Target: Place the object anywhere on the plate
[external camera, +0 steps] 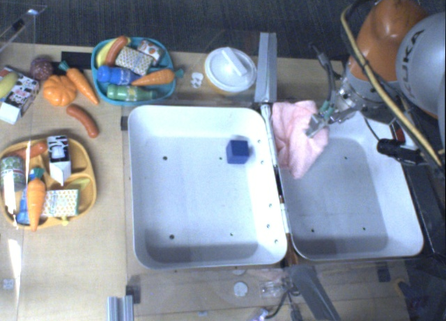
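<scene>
The gripper (319, 123) hung over the upper left part of the right bin (362, 236), its tips down at the right edge of a crumpled pink cloth (296, 142). Whether its fingers were apart or together could not be told, nor whether they touched the cloth. The cloth lay bunched against the right bin's left wall, just beside the divide between the bins. In the left bin (188, 236), a small blue cube (238, 150) sat alone on the floor, in the upper right part of that bin and well apart from the gripper. Beyond the left bin's far rim, on the worktop (70, 264), stood a white round lidded container (231, 69) and a blue bowl (132, 70) of toy food. To the left of the left bin sat a yellow tray (49, 182) with more toy food, and loose toy vegetables lay near the blue bowl.
</scene>
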`<state>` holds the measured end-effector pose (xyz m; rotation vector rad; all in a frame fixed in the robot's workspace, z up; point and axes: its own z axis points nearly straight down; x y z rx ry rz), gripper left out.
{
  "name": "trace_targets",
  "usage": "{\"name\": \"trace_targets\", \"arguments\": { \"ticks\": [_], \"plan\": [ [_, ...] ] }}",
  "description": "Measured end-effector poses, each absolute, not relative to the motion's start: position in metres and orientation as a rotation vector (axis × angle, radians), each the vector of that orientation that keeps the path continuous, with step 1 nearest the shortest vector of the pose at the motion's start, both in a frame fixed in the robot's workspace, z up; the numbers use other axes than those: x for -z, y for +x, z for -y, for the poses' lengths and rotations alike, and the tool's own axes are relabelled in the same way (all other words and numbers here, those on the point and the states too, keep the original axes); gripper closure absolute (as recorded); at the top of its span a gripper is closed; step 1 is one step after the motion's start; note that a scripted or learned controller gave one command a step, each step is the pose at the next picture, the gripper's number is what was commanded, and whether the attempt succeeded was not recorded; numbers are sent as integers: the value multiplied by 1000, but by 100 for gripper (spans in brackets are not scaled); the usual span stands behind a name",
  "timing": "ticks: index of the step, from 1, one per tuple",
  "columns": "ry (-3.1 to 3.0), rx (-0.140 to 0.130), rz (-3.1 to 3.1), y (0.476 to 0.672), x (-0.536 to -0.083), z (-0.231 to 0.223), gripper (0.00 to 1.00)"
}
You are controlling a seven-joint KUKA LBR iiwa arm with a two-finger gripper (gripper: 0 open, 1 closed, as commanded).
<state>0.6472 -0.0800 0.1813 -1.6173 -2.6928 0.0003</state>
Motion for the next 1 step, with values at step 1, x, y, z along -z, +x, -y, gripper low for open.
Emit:
{"name": "trace_targets", "arguments": {
  "ticks": [1],
  "plan": [
    [-1607,0,2700,649,-222,79,100]
  ]
}}
